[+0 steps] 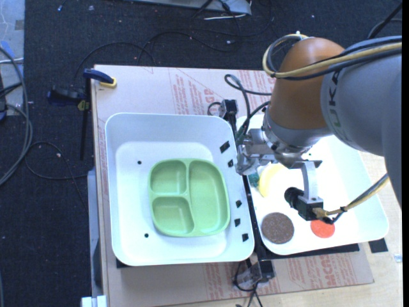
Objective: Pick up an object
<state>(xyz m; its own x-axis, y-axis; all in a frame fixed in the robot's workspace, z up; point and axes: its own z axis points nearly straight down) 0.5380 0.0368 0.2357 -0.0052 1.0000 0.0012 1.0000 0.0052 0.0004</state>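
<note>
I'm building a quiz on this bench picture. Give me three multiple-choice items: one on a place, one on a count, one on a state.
1. Where is the light green divided plastic plate?
A. left white bin
B. right white bin
C. on the floor

2. How many compartments does it have?
A. two
B. three
C. five

3. How does the plate rest?
A. on edge
B. upside down
C. flat, open side up

Answers: 1 A, it lies inside the left bin's walls. 2 B, ridges split it into three. 3 C, its hollows face the camera.

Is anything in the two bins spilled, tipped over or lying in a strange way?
Nothing stands out. The green plate lies flat in the left bin; a brown disc, a red piece and a yellow item lie apart in the right bin.
</note>
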